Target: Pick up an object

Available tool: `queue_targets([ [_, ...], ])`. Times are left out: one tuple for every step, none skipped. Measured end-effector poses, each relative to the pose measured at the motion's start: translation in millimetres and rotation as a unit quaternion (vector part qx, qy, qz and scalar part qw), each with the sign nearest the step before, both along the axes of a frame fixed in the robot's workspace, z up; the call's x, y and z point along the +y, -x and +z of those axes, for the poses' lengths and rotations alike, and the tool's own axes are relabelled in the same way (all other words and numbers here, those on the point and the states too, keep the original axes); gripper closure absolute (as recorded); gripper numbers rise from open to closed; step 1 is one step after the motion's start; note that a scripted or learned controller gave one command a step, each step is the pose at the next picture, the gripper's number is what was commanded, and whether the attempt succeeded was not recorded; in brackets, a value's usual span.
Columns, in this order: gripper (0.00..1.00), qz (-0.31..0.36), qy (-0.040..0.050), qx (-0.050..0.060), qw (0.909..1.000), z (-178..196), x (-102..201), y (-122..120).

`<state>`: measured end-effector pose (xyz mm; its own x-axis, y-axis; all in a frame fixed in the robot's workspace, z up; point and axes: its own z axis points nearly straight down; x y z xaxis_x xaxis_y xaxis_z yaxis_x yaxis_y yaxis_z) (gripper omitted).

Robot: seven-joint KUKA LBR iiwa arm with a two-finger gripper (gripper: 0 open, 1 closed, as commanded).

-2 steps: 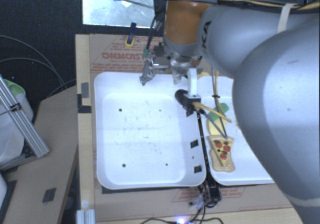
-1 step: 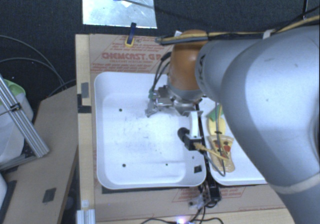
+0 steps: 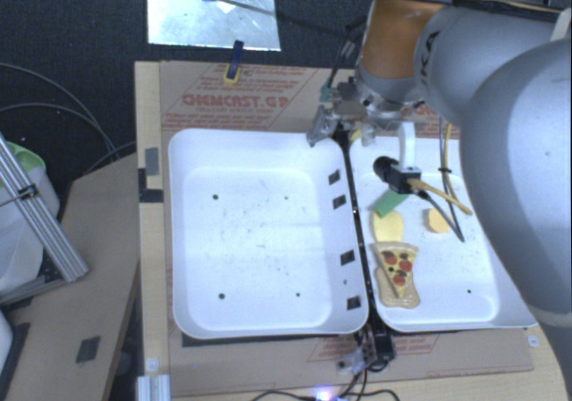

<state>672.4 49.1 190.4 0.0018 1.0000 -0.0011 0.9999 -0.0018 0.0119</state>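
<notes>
Four items in right bin (image 3: 465, 301): green block (image 3: 390, 204), yellow wedge (image 3: 388, 228), pizza slice (image 3: 399, 274) along left wall; tan chunk (image 3: 437, 221) mid-bin. Gripper (image 3: 323, 129) at far left corner; spread or pressed together, cannot tell.

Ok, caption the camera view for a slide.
Gripper at the far end of the seam between left bin and right bin, the latter holding a pizza-slice toy and a green block.

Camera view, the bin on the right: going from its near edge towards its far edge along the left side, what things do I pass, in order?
toy pizza slice → pale yellow piece → green block
</notes>
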Motion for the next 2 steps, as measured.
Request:
queue_targets([
  [0.0, 0.006, -0.0019, 0.005, 1.0, 77.3, 105.2, 114.3],
  [0.0, 0.001, 0.0, 0.008, 1.0, -74.0, 94.2, 86.3],
])
